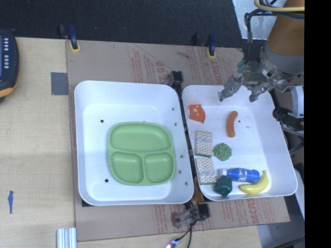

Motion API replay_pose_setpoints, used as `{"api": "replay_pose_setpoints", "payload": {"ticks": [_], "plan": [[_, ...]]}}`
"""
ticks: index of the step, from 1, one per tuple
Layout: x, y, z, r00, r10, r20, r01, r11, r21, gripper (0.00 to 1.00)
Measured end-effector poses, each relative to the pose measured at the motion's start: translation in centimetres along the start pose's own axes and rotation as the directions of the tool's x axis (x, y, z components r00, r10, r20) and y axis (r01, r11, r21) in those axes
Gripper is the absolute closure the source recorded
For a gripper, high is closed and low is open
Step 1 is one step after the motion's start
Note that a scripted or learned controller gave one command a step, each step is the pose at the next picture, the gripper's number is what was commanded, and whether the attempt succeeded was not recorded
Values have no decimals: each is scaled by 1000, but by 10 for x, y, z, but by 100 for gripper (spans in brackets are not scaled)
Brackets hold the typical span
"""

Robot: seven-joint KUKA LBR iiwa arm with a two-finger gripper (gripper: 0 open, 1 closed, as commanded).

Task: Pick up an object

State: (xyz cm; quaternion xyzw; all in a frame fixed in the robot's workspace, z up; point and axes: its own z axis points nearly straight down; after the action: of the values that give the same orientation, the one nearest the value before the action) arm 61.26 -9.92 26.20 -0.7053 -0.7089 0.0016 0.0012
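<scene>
My gripper hangs above the far edge of the right bin, its two fingers spread open with nothing between them. Just below it in the bin lies an orange-red sausage. A red wedge sits to the left of the sausage. Further down are two patterned cards, a green broccoli head, a blue bottle, a dark green piece and a yellow banana.
The left bin holds a green divided plate. A black clamp strip runs between the two bins. A dark device lies at the bench's left edge.
</scene>
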Motion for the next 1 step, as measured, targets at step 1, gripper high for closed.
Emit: {"api": "replay_pose_setpoints", "payload": {"ticks": [1], "plan": [[-59, 26, 84, 1000, 2, 1, -2, 1000, 2, 0]]}}
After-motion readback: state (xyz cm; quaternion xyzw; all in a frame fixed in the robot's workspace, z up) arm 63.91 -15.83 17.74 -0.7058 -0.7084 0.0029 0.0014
